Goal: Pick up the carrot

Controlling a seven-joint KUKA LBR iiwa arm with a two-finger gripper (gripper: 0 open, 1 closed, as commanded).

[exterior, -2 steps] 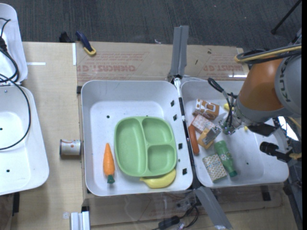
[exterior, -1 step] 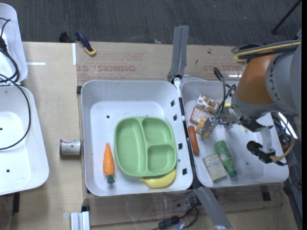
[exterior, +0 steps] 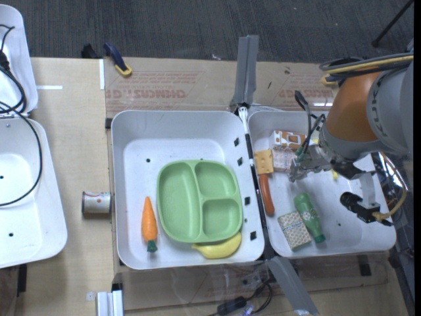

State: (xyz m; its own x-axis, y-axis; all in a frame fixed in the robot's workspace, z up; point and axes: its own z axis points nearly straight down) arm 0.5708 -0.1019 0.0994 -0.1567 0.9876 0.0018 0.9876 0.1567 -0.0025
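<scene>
- Carrot (exterior: 149,221) lies untouched just left of the green divided plate (exterior: 200,200).
- Claw (exterior: 301,170) hovers well right of that plate, over the other bin; its state I cannot tell.
- Reach, descent, grasp all remain.

Carrot (exterior: 149,221): orange, dark green tip. Divided plate (exterior: 199,200): light green. Banana (exterior: 218,247): yellow. Bottle (exterior: 308,219): green. Sausage (exterior: 266,194): reddish-brown. Both bins (exterior: 125,176): white. Desk (exterior: 66,78): tan. Arm (exterior: 368,110): grey, orange band.
</scene>
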